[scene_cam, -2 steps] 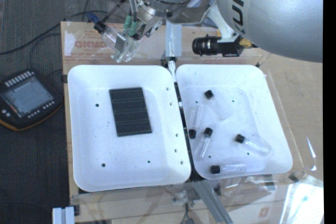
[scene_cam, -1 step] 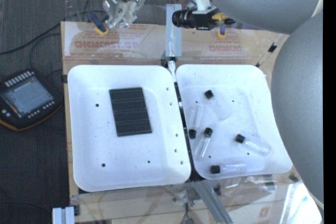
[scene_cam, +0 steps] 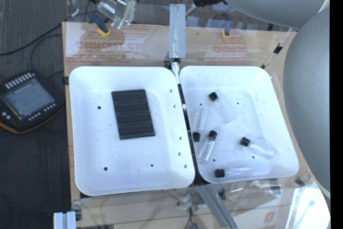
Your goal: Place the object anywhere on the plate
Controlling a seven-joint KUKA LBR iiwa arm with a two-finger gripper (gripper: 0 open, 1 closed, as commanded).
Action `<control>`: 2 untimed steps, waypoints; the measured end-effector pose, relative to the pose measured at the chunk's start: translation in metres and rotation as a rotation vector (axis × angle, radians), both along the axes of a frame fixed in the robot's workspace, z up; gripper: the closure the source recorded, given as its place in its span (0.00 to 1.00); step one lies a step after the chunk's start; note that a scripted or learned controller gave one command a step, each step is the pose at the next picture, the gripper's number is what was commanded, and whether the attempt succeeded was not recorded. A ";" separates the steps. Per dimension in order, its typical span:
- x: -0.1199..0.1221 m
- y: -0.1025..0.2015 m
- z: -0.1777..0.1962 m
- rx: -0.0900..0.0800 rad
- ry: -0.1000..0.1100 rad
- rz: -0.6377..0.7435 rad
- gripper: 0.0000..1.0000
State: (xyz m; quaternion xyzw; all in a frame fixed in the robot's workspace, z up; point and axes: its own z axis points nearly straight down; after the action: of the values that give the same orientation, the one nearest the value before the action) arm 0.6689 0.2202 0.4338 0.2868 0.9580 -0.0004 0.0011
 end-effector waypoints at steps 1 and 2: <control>-0.028 0.013 0.001 0.001 0.000 0.568 1.00; -0.007 0.013 -0.026 0.002 0.000 1.120 1.00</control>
State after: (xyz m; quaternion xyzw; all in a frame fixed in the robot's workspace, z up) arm 0.6620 0.2334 0.4078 -0.2659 0.9640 0.0011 0.0010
